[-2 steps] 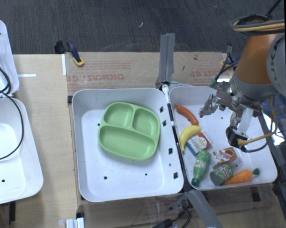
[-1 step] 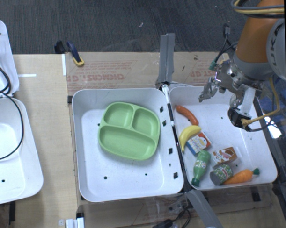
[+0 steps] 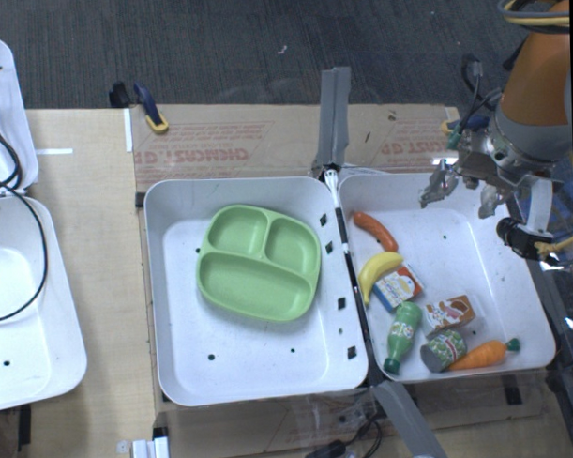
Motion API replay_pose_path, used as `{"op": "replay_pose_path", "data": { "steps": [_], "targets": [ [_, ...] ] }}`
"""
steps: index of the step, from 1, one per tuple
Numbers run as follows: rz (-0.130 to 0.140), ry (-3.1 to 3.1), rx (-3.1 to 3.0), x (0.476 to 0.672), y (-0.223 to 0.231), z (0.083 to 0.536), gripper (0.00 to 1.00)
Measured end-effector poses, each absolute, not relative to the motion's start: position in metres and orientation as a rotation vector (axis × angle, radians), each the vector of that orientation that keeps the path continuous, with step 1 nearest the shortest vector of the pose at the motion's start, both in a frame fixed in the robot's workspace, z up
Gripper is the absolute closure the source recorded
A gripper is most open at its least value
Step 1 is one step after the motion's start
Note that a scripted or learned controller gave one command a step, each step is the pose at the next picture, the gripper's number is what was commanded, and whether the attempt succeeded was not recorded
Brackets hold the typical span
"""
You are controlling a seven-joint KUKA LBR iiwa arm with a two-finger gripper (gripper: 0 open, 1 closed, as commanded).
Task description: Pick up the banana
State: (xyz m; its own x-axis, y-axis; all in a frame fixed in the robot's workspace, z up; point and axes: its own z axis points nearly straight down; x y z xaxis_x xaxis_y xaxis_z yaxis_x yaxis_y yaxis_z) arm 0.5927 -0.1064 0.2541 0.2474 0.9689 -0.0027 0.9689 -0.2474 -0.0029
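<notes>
The yellow banana [image 3: 376,270] lies curved in the left part of the right bin [image 3: 499,263], just right of the divider. Its lower end touches a small white and blue carton [image 3: 398,287]. My gripper [image 3: 460,195] hangs over the bin's far right corner, up and to the right of the banana and well apart from it. Its two fingers [image 3: 434,188] are spread open with nothing between them.
An orange sausage [image 3: 375,231] lies just beyond the banana. A green bottle [image 3: 401,334], a can [image 3: 444,350], a carrot [image 3: 483,354] and a small brown box [image 3: 451,313] crowd the bin's near side. A green divided plate [image 3: 260,262] sits in the left bin [image 3: 178,349].
</notes>
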Motion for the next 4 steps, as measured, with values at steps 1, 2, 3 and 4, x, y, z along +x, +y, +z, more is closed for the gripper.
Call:
{"op": "replay_pose_path", "data": {
  "steps": [1, 2, 3, 4],
  "targets": [
    [0.007, -1.997, -2.423, 0.57, -0.037, 0.195, 0.0],
    [0.006, -2.102, -2.331, 0.516, -0.006, 0.19, 0.0],
    [0.005, -2.091, -2.342, 0.507, -0.027, 0.191, 0.0],
    [0.007, -2.133, -2.303, 0.55, -0.094, 0.139, 0.0]
  ]
}}
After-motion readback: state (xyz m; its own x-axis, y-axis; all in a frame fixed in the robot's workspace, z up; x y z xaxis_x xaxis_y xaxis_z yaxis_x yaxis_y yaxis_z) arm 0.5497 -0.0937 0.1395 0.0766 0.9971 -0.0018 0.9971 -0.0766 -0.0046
